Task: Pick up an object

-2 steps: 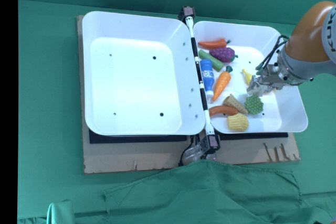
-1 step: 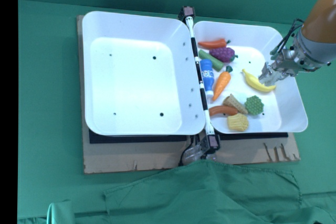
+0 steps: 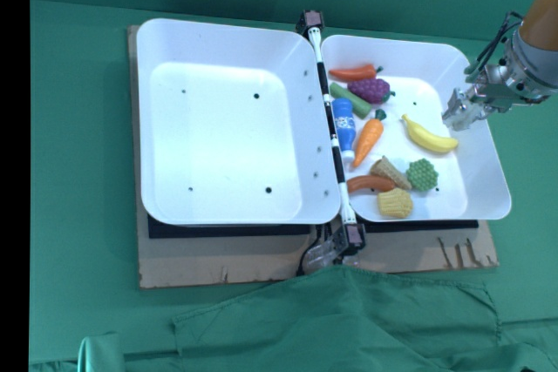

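The right bin (image 3: 488, 187) holds several toy foods. A yellow banana (image 3: 429, 137) lies toward its right side, a green broccoli-like piece (image 3: 422, 174) below it. An orange carrot (image 3: 368, 140), a blue bottle (image 3: 343, 121), purple grapes (image 3: 370, 89), a red chilli (image 3: 354, 73) and a green cucumber (image 3: 347, 98) crowd the left side. A brown cone (image 3: 390, 172), an orange sausage shape (image 3: 370, 184) and a yellow corn piece (image 3: 395, 204) lie near the front. My gripper (image 3: 459, 112) hangs over the bin's right edge, just right of the banana, nothing seen between its fingers.
The left bin (image 3: 174, 48) sits beside the right one, joined by a black-and-white divider rail (image 3: 327, 113). Both rest on brown cardboard (image 3: 218, 270) over green cloth. A rumpled fold of cloth (image 3: 349, 318) lies in front.
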